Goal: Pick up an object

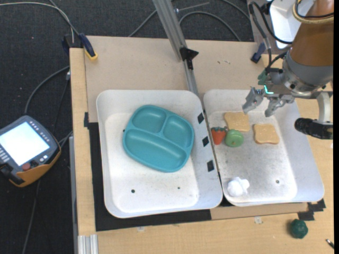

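No words, numbers or signs can be read anywhere. A bright screen is seen on the hand-held box (pixel 24 150) lying at the left, but it is washed out to plain white, so any writing on it cannot be made out. Small black marks are seen on the wall between the two white bins (pixel 205 140); they might be stickers or clips, but nothing is written on them that can be told.
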{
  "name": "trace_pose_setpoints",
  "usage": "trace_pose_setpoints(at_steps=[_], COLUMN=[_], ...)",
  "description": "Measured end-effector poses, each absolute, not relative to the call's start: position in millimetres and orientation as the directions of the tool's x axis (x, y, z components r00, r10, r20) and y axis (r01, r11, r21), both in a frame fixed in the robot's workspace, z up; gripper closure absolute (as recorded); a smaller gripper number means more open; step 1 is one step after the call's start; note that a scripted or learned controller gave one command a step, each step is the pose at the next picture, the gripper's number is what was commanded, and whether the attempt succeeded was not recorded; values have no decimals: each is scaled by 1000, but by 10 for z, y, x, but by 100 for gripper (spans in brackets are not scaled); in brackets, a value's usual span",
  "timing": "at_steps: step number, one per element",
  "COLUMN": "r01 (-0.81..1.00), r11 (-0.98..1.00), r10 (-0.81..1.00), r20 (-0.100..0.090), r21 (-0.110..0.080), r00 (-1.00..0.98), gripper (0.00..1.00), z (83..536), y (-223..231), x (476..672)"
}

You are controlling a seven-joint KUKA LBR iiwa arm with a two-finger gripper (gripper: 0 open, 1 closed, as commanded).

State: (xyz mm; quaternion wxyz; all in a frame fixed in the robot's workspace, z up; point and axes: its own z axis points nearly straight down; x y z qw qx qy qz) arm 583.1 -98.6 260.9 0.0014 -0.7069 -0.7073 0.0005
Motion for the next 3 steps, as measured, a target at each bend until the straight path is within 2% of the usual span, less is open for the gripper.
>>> trace_pose_setpoints(at_steps=[1,2,3], r01=[1000,1000,1000], r11=[1,-1,0], r10=[1000,1000,1000], r20=[1,1,2], r21=[-1,-5,-7], r00=[-1,1,0], gripper=[0,0,0], z=[2617,2177,1552], y=[-986,-1043,-1041], x=[5835,5855,5891])
